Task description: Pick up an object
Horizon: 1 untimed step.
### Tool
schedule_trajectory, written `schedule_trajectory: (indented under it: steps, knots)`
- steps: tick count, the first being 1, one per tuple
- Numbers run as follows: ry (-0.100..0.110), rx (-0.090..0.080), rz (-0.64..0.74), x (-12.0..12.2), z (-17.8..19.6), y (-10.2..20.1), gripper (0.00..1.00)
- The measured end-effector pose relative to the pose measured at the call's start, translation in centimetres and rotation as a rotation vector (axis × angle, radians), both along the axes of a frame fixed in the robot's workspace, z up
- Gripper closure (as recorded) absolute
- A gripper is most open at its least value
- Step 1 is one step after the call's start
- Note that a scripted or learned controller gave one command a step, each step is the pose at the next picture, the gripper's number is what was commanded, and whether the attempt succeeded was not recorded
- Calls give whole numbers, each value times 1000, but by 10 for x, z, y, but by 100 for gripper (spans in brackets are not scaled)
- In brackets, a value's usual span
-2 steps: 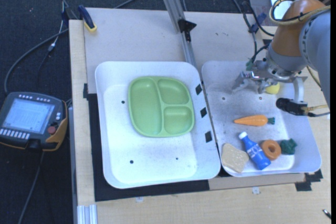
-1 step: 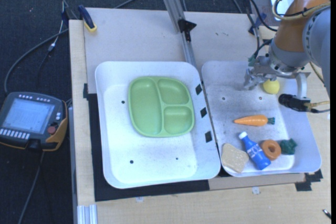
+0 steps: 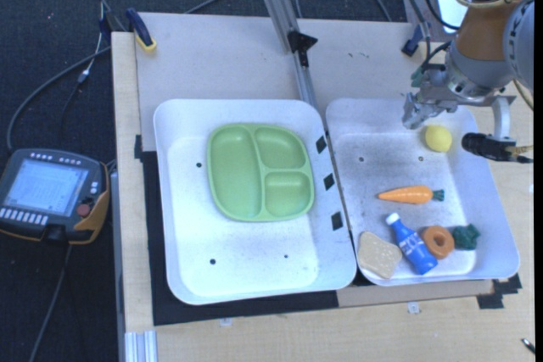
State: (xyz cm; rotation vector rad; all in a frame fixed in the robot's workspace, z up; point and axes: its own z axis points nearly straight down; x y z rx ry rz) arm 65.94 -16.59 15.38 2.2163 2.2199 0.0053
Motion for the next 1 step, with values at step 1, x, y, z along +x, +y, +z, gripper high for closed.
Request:
schedule_trajectory:
  steps: [1]
  knots:
    - [0,0,0,-4,59,8,100]
